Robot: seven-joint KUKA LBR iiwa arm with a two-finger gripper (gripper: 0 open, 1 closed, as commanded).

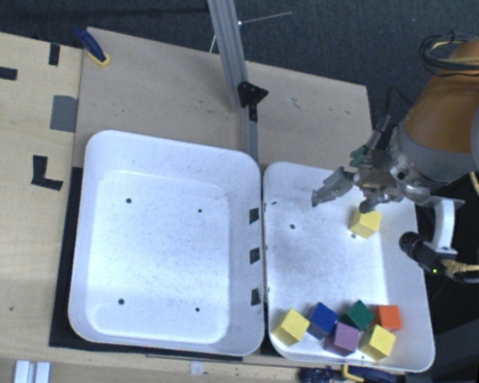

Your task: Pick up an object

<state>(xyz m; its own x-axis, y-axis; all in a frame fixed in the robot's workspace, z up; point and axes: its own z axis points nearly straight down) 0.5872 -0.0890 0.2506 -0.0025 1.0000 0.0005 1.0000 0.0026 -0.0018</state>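
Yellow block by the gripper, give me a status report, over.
Gripper open, over right bin. Yellow block just below the fingers, not gripped. Nothing in the way; other blocks clustered at near end.

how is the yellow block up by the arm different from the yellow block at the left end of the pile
The upper yellow block sits alone near the far end of the right bin, just below the end effector; the lower yellow block lies at the near end, touching the blue block in a cluster. The upper one looks paler and slightly smaller in view. Both are yellow cubes in the same bin.
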